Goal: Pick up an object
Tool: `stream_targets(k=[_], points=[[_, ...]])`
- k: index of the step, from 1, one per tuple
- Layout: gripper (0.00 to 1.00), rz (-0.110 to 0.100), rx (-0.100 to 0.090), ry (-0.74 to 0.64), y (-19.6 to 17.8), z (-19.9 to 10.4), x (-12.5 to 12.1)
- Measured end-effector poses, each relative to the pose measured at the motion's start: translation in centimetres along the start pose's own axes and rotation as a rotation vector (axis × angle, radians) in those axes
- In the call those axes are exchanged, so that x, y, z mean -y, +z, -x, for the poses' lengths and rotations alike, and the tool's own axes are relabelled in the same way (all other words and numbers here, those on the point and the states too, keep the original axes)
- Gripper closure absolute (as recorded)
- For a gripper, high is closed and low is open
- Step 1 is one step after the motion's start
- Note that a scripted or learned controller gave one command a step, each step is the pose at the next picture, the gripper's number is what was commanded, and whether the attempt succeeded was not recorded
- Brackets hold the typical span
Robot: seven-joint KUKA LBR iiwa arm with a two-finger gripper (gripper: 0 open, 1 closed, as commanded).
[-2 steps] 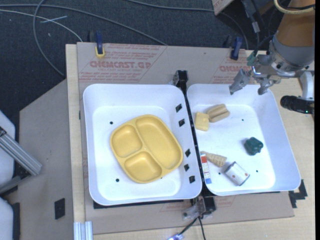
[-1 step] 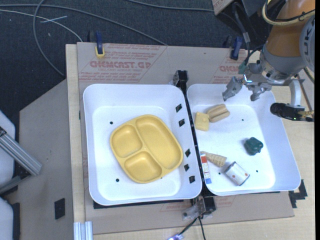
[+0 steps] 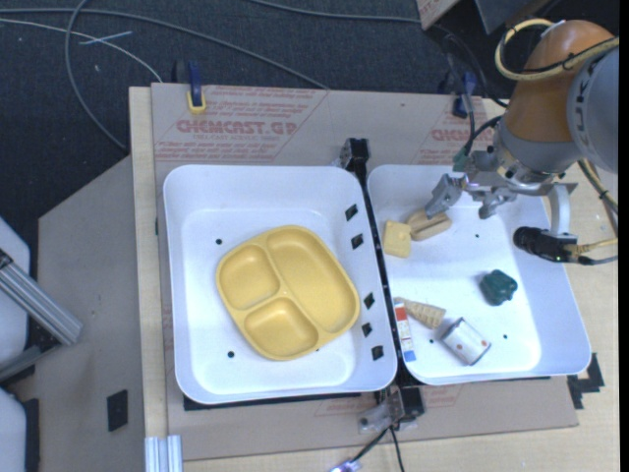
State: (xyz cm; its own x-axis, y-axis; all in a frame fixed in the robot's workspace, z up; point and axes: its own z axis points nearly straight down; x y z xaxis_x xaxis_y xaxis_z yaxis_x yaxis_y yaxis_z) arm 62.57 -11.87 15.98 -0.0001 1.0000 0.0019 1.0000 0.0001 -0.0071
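While the gripper (image 3: pixel 462 197) hangs over the right bin (image 3: pixel 550 357) — fingers spread — a tan block (image 3: pixel 397 238) lies just left.

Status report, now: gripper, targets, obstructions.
Gripper low over right bin, nothing seen held. Tan block and green piece lie loose. Yellow tray in left bin.

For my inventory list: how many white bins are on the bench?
2. The left bin holds a yellow divided tray; the right bin sits beside it, under the arm, holding small items.
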Motion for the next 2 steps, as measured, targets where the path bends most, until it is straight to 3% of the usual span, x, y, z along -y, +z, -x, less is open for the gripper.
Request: stream_targets(k=[1, 2], points=[[0.00, 0.001, 0.000, 0.000, 4.3, 0.2, 0.1], [1.00, 0.008, 0.001, 0.000, 2.8, 0.2, -0.1]])
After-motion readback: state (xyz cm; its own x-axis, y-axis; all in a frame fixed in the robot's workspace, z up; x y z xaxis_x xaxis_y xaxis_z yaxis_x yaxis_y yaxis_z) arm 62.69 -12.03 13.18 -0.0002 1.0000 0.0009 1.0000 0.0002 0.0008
